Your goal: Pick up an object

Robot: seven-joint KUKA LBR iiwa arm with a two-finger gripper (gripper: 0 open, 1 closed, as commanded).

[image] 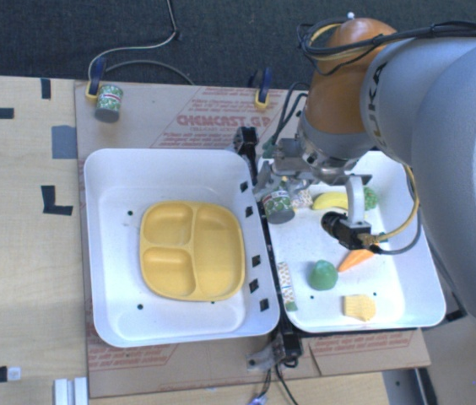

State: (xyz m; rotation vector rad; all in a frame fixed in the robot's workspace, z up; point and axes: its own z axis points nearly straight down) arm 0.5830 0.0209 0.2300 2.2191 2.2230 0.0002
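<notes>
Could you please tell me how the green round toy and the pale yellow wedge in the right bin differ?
The green round toy vegetable is dark green and rounded; the pale yellow wedge-shaped toy is light yellow with flat faces and an edge. The green toy lies nearer the bin's middle, beside the orange toy carrot; the wedge lies closer to the near rim. Both rest loose in the right white bin, apart from each other.

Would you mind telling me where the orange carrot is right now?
In the camera view, the carrot lies in the right bin, toward its right side, just right of the green ball and above the yellow block.
</notes>
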